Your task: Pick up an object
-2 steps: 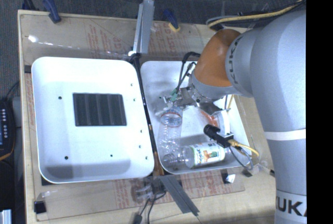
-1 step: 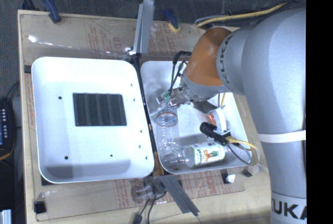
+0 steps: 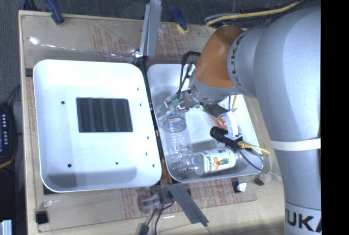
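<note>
The grey arm (image 3: 283, 76) reaches over the right bin (image 3: 158, 84). Its pincer (image 3: 180, 102) is just above a clear bottle (image 3: 177, 136) lying there; how wide it stands, I cannot tell. Another bottle (image 3: 215, 163) lies near the front wall.

A pale wooden bench (image 3: 82, 204) carries two shallow white bins side by side. The left bin (image 3: 49, 119) touches the right bin (image 3: 158, 78) along one edge. Blue clamps (image 3: 53, 9) grip the bench's far edge.

Robot lab — clamped bench (image 3: 82, 29), white bins (image 3: 49, 119).
</note>
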You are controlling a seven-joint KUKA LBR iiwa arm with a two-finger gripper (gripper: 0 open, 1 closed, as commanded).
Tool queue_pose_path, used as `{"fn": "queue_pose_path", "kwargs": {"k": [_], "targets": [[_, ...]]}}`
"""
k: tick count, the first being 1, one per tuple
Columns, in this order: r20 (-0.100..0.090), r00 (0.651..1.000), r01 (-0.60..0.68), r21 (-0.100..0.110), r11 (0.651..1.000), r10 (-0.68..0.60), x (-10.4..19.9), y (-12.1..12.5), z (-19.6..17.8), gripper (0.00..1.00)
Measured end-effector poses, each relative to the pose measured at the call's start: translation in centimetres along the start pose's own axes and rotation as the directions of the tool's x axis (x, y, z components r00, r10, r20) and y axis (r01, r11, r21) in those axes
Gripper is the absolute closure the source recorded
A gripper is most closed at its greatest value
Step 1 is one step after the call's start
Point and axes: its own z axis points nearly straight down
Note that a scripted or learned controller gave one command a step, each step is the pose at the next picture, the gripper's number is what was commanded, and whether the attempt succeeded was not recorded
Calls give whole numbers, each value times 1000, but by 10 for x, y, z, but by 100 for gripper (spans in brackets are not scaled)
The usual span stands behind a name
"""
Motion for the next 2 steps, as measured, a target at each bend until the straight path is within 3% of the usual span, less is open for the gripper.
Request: {"fn": "queue_pose_path", "kwargs": {"k": [1, 2], "targets": [[-14, 998, 61, 2, 998, -61, 37, 49, -87, 100], [-15, 999, -41, 9, 999, 42, 31, 30, -85, 100]]}}
